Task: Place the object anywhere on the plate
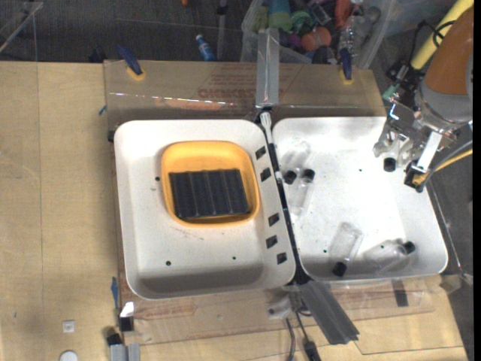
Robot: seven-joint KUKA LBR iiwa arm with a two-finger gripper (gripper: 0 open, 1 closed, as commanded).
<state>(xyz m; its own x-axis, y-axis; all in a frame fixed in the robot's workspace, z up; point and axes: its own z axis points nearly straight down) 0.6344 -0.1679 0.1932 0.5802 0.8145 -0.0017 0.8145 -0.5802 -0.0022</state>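
A yellow-orange plate sits in the left bin. A black ridged rectangular object lies flat on it, covering most of its middle. My gripper hangs over the right side of the right bin, far from the plate. I see nothing held in it.
Clear plastic bottles with black caps lie in the right bin: one near the divider, one at the front and one at the front right. A box of coloured toys stands behind the bins.
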